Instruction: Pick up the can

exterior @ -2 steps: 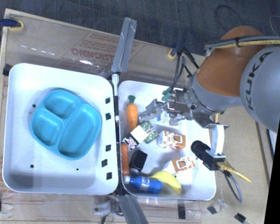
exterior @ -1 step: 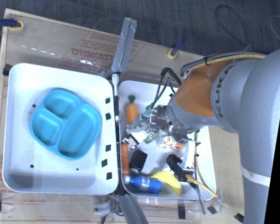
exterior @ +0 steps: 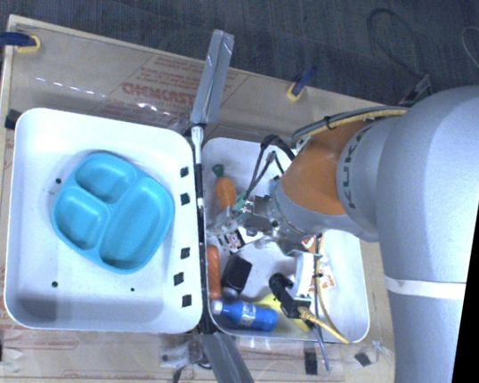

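Note:
The can [exterior: 247, 314] is blue with a pale left end. It lies on its side along the front wall of the right bin [exterior: 356, 266]. My gripper [exterior: 235, 232] hangs low over the left part of that bin, behind the can and apart from it. The grey arm and its orange band cover the bin's back right. Nothing can be seen held in the gripper.
A blue divided plate [exterior: 115, 210] lies in the left bin [exterior: 38, 154]. In the right bin, one orange carrot-like piece [exterior: 224, 191] lies at the back left and another [exterior: 212, 267] along the left wall. A small black object [exterior: 235, 273] sits just behind the can.

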{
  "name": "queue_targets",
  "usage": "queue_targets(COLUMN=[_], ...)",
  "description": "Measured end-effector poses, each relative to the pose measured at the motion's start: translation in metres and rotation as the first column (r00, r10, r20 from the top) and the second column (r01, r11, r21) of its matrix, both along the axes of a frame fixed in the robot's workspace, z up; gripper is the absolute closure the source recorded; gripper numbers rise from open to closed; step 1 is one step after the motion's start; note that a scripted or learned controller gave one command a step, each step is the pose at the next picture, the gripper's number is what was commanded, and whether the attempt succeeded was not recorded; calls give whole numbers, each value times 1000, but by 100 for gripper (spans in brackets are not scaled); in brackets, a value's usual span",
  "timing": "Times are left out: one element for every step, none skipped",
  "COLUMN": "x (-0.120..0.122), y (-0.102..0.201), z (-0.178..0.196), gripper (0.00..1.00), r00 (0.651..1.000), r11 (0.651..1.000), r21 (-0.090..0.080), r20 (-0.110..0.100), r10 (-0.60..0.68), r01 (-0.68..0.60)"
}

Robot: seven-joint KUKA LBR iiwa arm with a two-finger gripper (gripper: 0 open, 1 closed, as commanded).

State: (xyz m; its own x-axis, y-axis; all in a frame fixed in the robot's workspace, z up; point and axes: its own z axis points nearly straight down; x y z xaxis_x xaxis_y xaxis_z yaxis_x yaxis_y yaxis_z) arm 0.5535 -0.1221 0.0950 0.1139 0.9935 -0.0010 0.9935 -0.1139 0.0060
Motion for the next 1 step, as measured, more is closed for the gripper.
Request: queue_targets(x=[0], y=[0], z=[9], gripper=[100], r00=[1000], r11=[1000], r21=[0], r20=[-2], r10=[4], r01=[-4])
